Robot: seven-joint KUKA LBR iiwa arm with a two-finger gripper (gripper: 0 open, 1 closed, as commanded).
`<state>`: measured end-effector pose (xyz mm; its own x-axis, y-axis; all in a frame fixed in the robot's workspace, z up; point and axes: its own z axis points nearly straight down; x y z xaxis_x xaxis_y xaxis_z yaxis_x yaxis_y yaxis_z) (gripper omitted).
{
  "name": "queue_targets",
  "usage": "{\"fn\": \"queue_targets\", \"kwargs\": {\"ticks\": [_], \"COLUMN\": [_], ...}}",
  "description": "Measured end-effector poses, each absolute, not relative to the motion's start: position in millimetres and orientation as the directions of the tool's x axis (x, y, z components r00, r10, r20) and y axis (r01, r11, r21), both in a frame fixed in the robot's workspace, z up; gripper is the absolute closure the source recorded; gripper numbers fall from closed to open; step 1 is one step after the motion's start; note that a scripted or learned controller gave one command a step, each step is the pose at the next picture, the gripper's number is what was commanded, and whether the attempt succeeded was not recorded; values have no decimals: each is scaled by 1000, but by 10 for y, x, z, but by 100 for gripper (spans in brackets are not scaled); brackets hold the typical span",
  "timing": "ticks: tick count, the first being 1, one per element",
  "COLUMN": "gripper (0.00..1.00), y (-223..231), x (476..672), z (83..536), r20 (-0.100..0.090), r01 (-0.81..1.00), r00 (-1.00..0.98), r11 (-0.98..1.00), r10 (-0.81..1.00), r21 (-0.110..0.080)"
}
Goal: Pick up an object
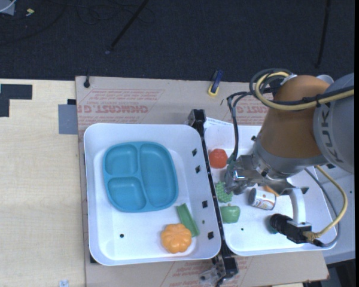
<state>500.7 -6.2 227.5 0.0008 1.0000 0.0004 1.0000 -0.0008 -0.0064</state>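
My gripper [234,181] hangs low over the left side of the right bin [251,244], under the grey and orange arm. Just below and left of it lies a bumpy green object [221,192], partly covered by the gripper. A red tomato-like ball [218,157] sits just above it by the bin's left wall. A green pepper-shaped piece [230,213] lies below it. A small brown and white can [263,198] lies on its side to the gripper's right. I see nothing held.
The left bin [102,232] holds a blue divided plate [140,176], an orange pumpkin-shaped toy [176,237] and a green stick [186,218]. The raised divider [207,178] between the bins runs close to the gripper's left.
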Motion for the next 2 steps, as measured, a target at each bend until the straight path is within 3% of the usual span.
{"fn": "queue_targets", "kwargs": {"ticks": [1,2], "gripper": [100,100], "y": [-7,-2], "x": [5133,5026], "z": [2360,2259], "r20": [0,0], "r01": [1000,1000], "r00": [-1,3], "r11": [1,-3], "r10": [1000,1000], "r21": [-3,-6]}}
